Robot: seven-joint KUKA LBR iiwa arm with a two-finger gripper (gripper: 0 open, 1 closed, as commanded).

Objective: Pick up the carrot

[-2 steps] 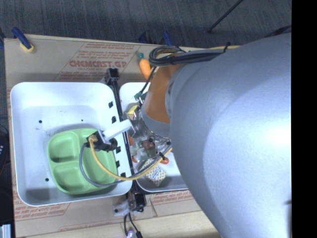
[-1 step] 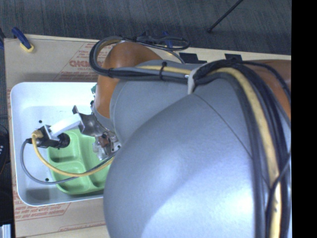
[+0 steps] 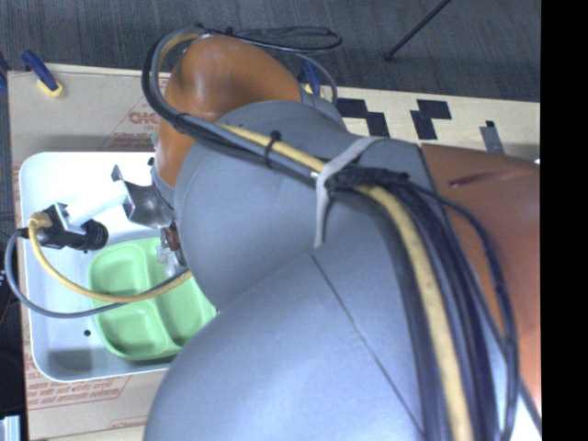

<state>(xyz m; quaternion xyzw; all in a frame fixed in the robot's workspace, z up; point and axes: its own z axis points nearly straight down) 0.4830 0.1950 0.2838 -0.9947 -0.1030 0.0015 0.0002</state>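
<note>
**Arm's bulk covers the bench; carrot hidden**

Camera view: the arm [image 3: 303,283] takes up most of the picture. Its shell is smooth, matte grey and rounded, with a thin seam line across it. Above the wrist sits the glossy orange band [image 3: 230,72], domed in shape. A bundle of dark cables [image 3: 432,265] with one pale yellowish hose runs along the arm's back, cinched by a white tie [image 3: 333,180].

The gripper [image 3: 163,244] shows at the arm's left edge as bare grey metal with angular, plate-like parts. It hangs over the far edge of a green tray [image 3: 138,315]. Whether it is spread or closed cannot be told, since the arm overlaps it.

The tray is shiny light-green plastic with rounded corners, split into compartments by raised ridges. It lies in the white bin [image 3: 26,186], toward the bin's near right corner, and its right part passes under the arm. The bin is shallow, smooth and white, with rounded corners and a low wall.

Where the carrot lies cannot be told; the arm hides much of the bench.

The bench [image 3: 92,95] is topped with brown cardboard. Red printed lettering shows near the bin's far edge and again at the bench's near left corner, too broken and small to read. Black square marks [image 3: 395,116] sit on a pale strip along the bench's far edge. A blue clamp [image 3: 39,70] with a yellow tip grips the far left corner. Beyond the bench lies dark ribbed carpet [image 3: 92,12].
</note>
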